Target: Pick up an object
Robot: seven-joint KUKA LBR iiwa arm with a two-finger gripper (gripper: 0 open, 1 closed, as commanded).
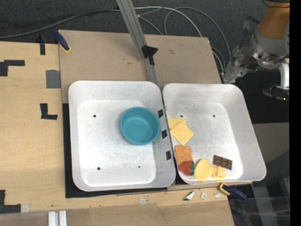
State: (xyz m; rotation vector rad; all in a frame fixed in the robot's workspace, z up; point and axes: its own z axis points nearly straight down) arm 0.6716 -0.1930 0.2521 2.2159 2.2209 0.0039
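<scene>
My end effector (235, 66) hangs at the upper right, outside the bins and above the far corner of the right bin (235, 98); from this angle I cannot tell its state. My arm (273, 25) shows its orange band above the grey wrist.

The bench (28, 126) is pale wood with strips of dark tape. Both bins are shallow white plastic, speckled, with rounded corners. In the left bin (94, 98) a round teal bowl (139, 125) sits upright, smooth and matte, near the dividing edge.

The right bin holds small pieces along its near left side: a flat yellow square slice (180, 130), an orange rectangular block (183, 152) below it, a red rounded piece (186, 167) touching that block, a yellow rounded wedge (203, 169), and a brown ridged chocolate bar (222, 162) just beside it.
</scene>
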